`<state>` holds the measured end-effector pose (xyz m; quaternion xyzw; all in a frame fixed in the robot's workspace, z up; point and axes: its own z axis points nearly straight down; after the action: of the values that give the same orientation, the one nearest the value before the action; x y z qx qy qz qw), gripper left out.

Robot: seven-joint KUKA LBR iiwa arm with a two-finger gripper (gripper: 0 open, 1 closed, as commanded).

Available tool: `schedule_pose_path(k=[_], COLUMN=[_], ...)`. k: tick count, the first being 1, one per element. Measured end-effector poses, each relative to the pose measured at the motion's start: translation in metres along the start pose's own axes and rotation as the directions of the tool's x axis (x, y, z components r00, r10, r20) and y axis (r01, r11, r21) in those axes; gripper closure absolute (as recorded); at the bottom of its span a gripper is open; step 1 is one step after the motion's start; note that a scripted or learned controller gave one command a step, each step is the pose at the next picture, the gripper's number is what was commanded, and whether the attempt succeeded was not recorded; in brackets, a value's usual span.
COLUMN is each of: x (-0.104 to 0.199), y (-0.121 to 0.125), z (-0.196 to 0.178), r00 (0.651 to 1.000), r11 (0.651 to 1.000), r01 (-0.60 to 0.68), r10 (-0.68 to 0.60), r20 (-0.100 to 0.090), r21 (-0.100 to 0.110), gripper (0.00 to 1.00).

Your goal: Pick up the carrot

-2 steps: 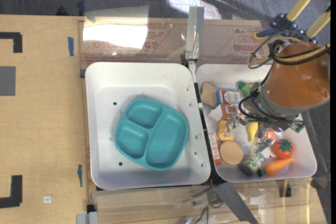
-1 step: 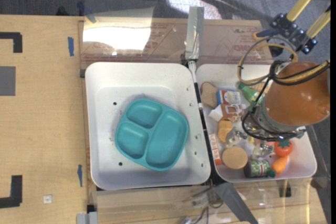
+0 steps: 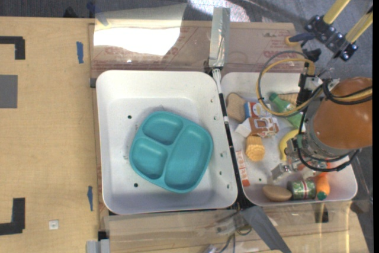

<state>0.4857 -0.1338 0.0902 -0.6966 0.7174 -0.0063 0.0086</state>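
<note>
1. Well, the carrot [image 3: 323, 185] sits in the right bin [image 3: 349, 195], close to the near right corner. I can see a small orange piece of it with a bit of green at the bottom. The arm's orange band [image 3: 346, 121] hangs over the top of it and hides the rest.

2. A green and red can [image 3: 303, 189] lies just beside the carrot, on its left. A brown oval thing [image 3: 276, 192] lies next to the can.

3. I think the arm is at the reaching step. The carrot lies on the bin floor, so it is not picked up yet.

4. The gripper [image 3: 284, 169] is low in the bin, near the can and the carrot. Its metal tip points to the left, away from the carrot.

5. I cannot tell if the gripper is spread or pressed together. The wrist and black cables cover most of it. I see nothing pinched in it.

6. Next, I think the gripper must line up right over the carrot. It needs care, because the can is so close and could get bumped or grabbed by mistake.

7. The left bin [image 3: 112, 127] holds a blue tray [image 3: 172, 151] with three parts. It is well apart from the carrot.
</note>
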Motion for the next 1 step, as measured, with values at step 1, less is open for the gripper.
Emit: schedule_pose_path(k=[1], x=[-0.0416], y=[0.0009], z=[-0.0009], r00=[1.000], r11=[1.000], r01=[0.002], r10=[-0.002], r20=[-0.006], r21=[-0.003], gripper=[0.00])
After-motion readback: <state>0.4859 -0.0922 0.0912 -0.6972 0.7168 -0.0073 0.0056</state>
